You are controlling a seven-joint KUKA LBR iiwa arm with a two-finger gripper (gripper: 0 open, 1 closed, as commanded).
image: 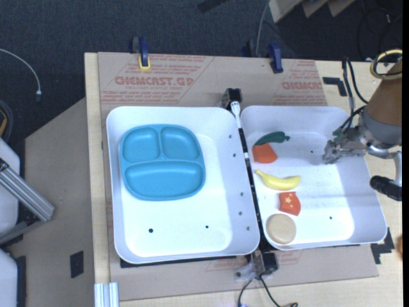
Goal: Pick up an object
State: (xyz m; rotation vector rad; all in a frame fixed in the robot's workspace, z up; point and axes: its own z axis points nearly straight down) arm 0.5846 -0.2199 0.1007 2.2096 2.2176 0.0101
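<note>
On the bench, two white bins side by side. In the left bin, a blue plate with three parts, toward the far left. In the right bin, near its left wall, a row from far to near: orange carrot with green top, yellow banana, red strawberry, round tan cookie. Farther right, the tool low over bare white floor, well apart from the food. Open or closed, cannot tell.

Your right bin: open floor along the right half. Carrot, banana, strawberry and round cookie crowd its left side.
</note>
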